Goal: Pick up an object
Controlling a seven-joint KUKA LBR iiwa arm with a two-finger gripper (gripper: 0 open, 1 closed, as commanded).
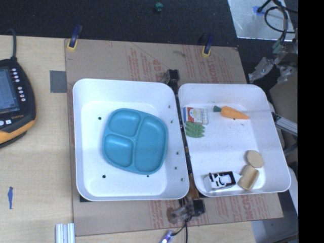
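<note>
**Claw off the far right corner, bins below it**

The gripper (272, 66) shows as grey metal parts with cables just past the upper right corner of the right bin (268, 105). It is outside the rim, and whether it is wide or narrow cannot be told; nothing is seen in it.

Nearest the claw, down and to the view's left of it, an orange carrot (234, 113) lies inside the right bin. Further left of the claw lie a red and white packet (196, 115) and, touching its lower edge, a green leafy piece (195, 129). Well below the claw, near the bin's lower right corner, are two tan cork-like pieces (251, 169) and a black and white item (221, 179). Farthest from the claw, the left bin (91, 181) holds a blue divided plate (135, 140)
</note>
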